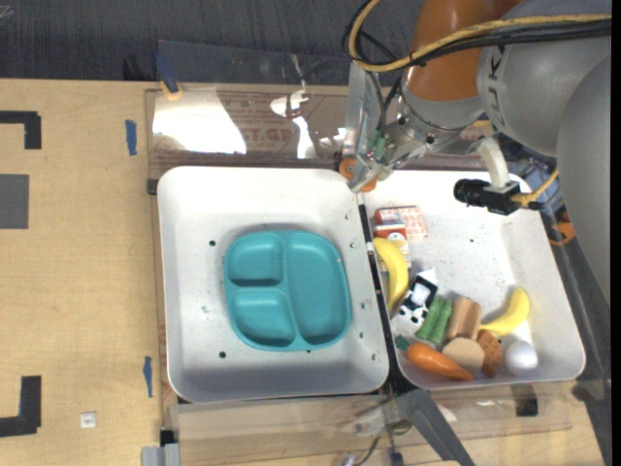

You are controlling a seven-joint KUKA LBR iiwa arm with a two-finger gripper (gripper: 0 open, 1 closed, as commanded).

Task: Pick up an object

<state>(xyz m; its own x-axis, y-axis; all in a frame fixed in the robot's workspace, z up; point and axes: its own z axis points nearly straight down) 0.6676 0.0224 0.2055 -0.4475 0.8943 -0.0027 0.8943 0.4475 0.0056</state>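
Observation:
My gripper (372, 163) hangs over the back rim where the two white bins meet, above and behind the toy food. In the right bin (485, 250) a red and white box (400, 221) lies nearest to it, with a yellow banana (392, 268) just in front. Further forward sit a black and white piece (419, 299), a green vegetable (437, 318), an orange carrot (437, 360), a brown roll (465, 316), a second banana (510, 314) and a white egg (522, 356). A small orange bit (346, 167) shows beside the gripper.
A teal divided plate (288, 287) lies in the middle of the left bin (184, 260). A clear panel (243, 124) stands behind the bins. Yellow and black cables loop above the wrist, and a black fitting (485, 194) juts over the right bin's back.

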